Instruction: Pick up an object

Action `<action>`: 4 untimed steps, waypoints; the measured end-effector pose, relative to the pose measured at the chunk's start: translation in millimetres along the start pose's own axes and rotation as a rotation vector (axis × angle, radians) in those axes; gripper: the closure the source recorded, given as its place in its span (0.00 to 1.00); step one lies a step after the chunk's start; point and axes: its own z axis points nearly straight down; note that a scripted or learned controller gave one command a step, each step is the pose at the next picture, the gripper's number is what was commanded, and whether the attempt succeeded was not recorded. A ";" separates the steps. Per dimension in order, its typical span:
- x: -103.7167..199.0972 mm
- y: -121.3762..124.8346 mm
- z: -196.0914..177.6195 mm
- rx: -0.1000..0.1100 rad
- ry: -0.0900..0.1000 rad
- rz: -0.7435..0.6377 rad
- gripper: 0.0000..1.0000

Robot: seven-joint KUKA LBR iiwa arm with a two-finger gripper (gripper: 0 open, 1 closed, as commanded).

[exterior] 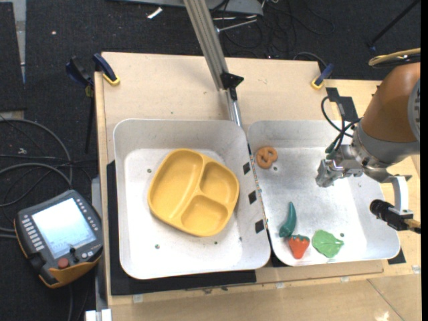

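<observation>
The metal two-finger gripper (326,176) is seen at right of centre; its opening cannot be told. The small brown pretzel-shaped toy (266,157) lies to its left, slightly higher in the frame.

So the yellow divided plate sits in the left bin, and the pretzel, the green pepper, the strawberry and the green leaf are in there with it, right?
Not quite. The camera view shows the yellow divided plate alone in the left bin; the pretzel, green pepper, strawberry and green leaf lie in the right bin.
</observation>
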 end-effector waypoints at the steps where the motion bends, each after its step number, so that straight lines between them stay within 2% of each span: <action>1: -0.3 1.7 -42.0 0.001 0.001 -0.001 1.00; 4: 180.5 14.6 -60.1 0.005 0.004 -0.008 1.00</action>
